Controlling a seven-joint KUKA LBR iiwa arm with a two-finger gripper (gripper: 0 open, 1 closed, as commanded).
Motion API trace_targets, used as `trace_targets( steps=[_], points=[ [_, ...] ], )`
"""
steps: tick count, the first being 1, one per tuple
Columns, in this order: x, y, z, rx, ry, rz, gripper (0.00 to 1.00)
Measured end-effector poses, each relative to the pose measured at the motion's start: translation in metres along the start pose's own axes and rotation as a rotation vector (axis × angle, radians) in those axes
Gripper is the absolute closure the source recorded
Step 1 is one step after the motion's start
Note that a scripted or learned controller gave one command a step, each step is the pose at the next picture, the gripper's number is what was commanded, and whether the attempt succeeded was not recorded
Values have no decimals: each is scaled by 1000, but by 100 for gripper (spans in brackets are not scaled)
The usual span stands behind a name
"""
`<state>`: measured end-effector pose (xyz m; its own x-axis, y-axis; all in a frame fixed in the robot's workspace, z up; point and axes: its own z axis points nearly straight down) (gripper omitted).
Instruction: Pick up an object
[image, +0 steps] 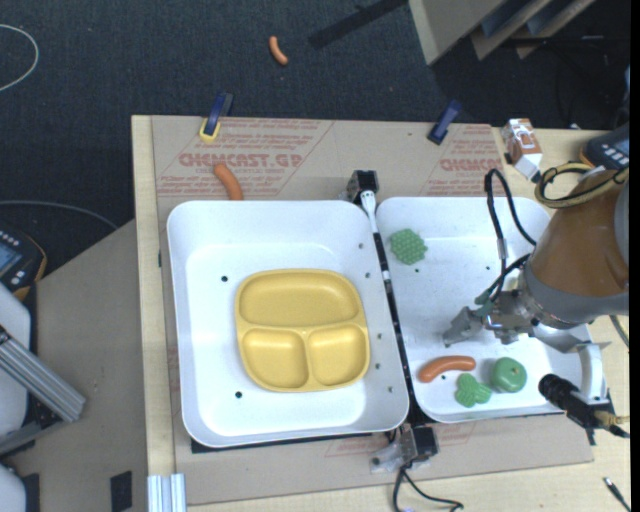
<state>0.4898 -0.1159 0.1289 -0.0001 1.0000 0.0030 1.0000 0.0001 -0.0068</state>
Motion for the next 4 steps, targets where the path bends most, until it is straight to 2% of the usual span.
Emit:
trace_targets(
  steps=[1, 2, 4],
  points=[
    [1, 0, 47, -2, -1, 1, 0],
    [0, 1, 34, -8, -3, 2, 100],
    [-13, 4, -56, -14, -6, 0, 100]
  ],
)
